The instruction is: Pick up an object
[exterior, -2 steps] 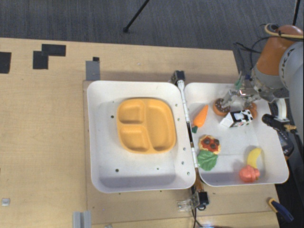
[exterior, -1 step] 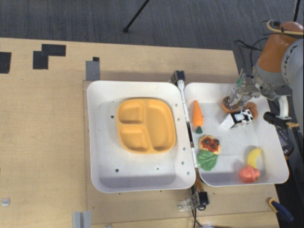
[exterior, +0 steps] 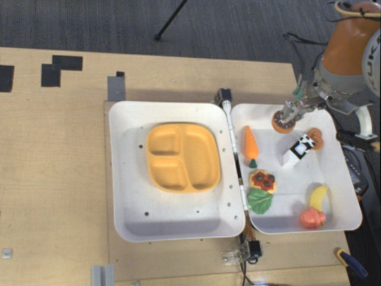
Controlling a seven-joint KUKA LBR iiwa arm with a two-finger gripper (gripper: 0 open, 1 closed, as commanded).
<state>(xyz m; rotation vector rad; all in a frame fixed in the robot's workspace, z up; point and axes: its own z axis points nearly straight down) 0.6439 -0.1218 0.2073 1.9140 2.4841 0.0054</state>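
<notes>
Gripper [exterior: 287, 115] lowered over a small brown round object [exterior: 281, 123] at the far edge of the right white bin [exterior: 342, 177].
The object is touched; whether the gripper is open or closed cannot be told. A yellow sectioned plate [exterior: 181, 157] is seen in the left white bin [exterior: 128, 159].

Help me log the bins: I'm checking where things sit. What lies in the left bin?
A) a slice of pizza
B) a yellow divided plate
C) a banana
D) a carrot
B: the yellow divided plate lies alone in the left bin, while the toy foods sit in the right bin.
</notes>
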